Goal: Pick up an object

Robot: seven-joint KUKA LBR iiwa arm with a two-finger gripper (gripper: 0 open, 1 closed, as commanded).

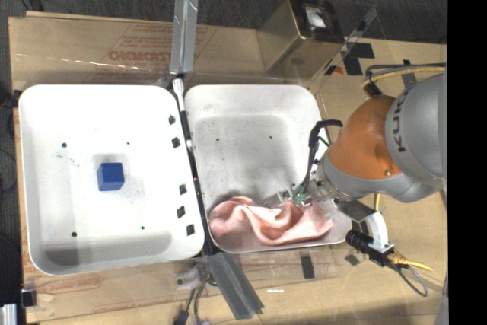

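A pink cloth [266,222] lies crumpled along the near edge of the right bin [251,125]. My gripper [298,196] is low at the cloth's right end, just under the orange wrist band, touching or pressing into its folds. A small blue cube [111,175] sits alone in the left bin [91,118], far from the arm.
A metal divider bar [183,34] runs between the bins at the back. A tan box [300,30] stands behind the right bin. Cables and a yellow-tipped connector [380,247] trail by the arm on the right. Cardboard lies under both bins.
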